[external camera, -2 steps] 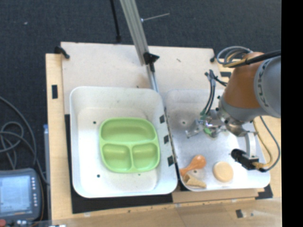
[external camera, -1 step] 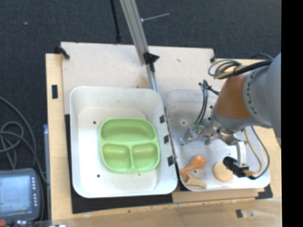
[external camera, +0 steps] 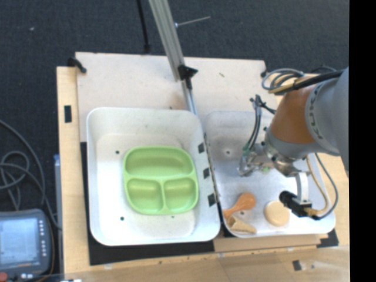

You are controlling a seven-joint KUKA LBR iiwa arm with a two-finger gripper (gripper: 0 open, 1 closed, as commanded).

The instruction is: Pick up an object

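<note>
In the right bin (external camera: pixel 226 131) lie an orange drumstick-shaped toy (external camera: pixel 241 204), a tan cone-like piece (external camera: pixel 242 224) near the front edge, and a round beige biscuit-like object (external camera: pixel 277 213). My gripper (external camera: pixel 252 164) hangs low over the middle of this bin, just behind the orange toy and apart from it. I see nothing between its fingers, and I cannot make out their gap.
The left bin (external camera: pixel 100 128) holds a green three-compartment plate (external camera: pixel 160 179). A slanted metal pole (external camera: pixel 170 40) rises behind the bins, ending near the divide between them. The wooden bench (external camera: pixel 129 75) stretches behind both bins.
</note>
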